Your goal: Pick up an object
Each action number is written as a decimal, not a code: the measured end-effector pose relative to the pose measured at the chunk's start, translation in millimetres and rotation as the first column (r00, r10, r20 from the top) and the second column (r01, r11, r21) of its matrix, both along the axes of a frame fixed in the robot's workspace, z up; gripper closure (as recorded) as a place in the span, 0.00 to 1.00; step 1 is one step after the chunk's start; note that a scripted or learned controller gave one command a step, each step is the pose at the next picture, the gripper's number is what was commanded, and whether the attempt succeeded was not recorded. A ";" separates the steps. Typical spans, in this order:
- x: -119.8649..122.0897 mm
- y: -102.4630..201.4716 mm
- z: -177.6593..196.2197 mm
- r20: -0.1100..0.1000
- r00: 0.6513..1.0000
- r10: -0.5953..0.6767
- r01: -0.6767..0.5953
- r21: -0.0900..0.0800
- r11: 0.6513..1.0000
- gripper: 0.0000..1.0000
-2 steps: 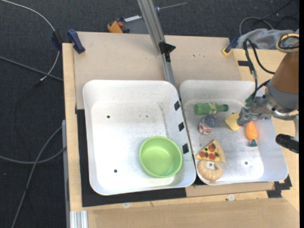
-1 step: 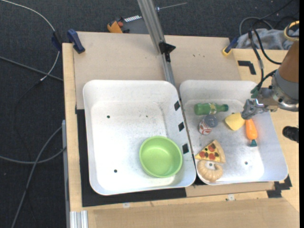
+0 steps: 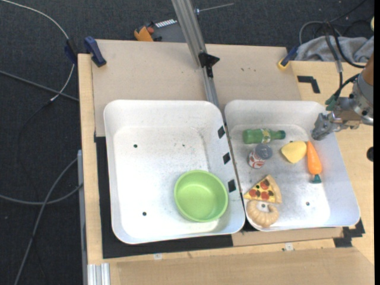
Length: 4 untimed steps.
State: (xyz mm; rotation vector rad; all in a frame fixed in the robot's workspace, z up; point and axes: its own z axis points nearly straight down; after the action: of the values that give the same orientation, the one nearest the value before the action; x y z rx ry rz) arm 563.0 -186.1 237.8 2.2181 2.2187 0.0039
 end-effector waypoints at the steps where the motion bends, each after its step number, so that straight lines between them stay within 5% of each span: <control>1: -4.7 53.2 10.3 -0.003 1.000 0.004 -0.004 0.002 1.000 1.00; 4: -8.5 207.5 9.3 -0.004 1.000 0.005 -0.005 0.003 1.000 1.00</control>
State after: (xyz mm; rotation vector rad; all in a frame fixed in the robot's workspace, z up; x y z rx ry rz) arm 554.5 21.4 247.2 2.2164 2.2273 0.0024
